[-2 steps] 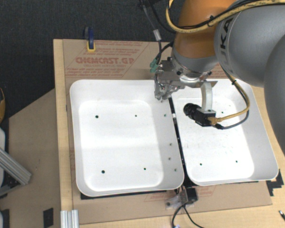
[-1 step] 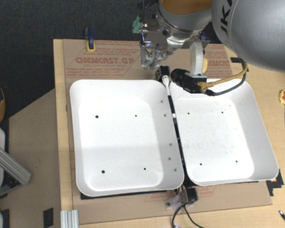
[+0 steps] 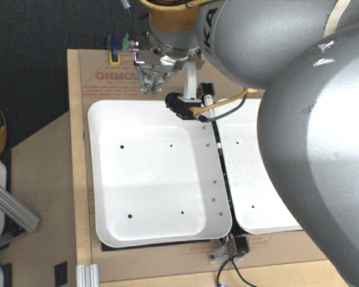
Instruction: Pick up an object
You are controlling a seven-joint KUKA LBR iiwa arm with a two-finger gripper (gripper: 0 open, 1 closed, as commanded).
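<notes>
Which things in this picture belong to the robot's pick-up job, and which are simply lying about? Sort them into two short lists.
Belonging to the job:
- gripper, above the far rim of the left bin
- left bin
- right bin
No loose object to pick up can be made out in either bin.

Lying about:
- blue and yellow clamp at the board's far edge
- small black connector below the bins
- metal rail at left

Before you, shallow white left bin (image 3: 149, 178) on the cardboard-topped bench (image 3: 84, 160), shallow white right bin (image 3: 251, 184) touching at three o'clock, two-finger gripper (image 3: 152, 82) above the left bin's twelve o'clock rim.
</notes>
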